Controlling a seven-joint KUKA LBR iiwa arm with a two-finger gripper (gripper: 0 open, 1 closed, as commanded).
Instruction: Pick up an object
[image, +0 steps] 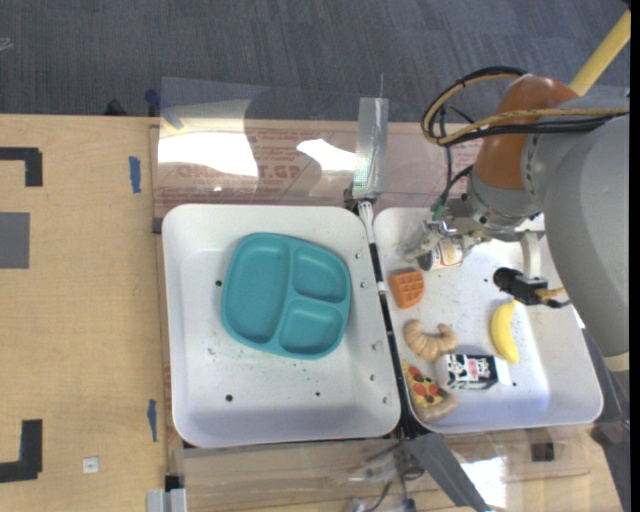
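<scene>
Over the far corner of the right bin, next to the divider, hangs the gripper. Open or closed: can't tell from this angle, and nothing is visibly clamped. There's one arm only, in from view-right, so no choice of side.

Nearest obj is the orange waffle. It lies flat just beside the gripper, toward view-left and nearer the camera, close to the divider wall. Shape approx square, no real long axis, so wrist angle prob matters little. Likely target = waffle. It needs a short shift toward the camera + view-left, then down. The wall beside it is the likely snag.

Other objs in the same bin, all apart from the gripper:
- croissant: long axis across the bin, beyond the waffle toward the front
- banana: long axis far-to-near, view-right side
- milk carton: between those two, nearer the front
- pizza slice: front, by the divider

Counts: bins 2; waffle 1, croissant 1, banana 1, milk carton 1, pizza slice 1 = 5 objs in the right bin. Left bin holds 1 teal plate w/ 3 compartments.
</scene>
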